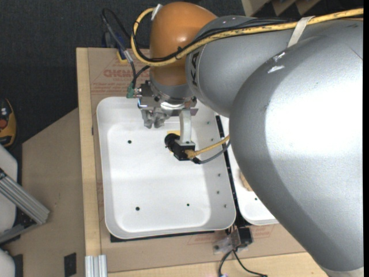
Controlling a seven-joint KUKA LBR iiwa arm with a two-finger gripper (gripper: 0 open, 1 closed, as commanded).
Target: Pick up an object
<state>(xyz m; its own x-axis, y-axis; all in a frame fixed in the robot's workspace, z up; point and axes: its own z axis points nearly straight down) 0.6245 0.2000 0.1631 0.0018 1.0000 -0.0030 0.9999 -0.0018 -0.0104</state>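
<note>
In the upper part of the left bin, the gripper is hanging low over the white floor; spread or pressed together, I cannot tell. Toward the lower right, a tan scrap, possibly an object, is peeking from the right bin.

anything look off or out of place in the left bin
Nothing stands out. The left bin sits square on the bench, its white floor unmarked apart from small dark holes. The gripper hangs over its far end, trailing a yellow cable.
</note>
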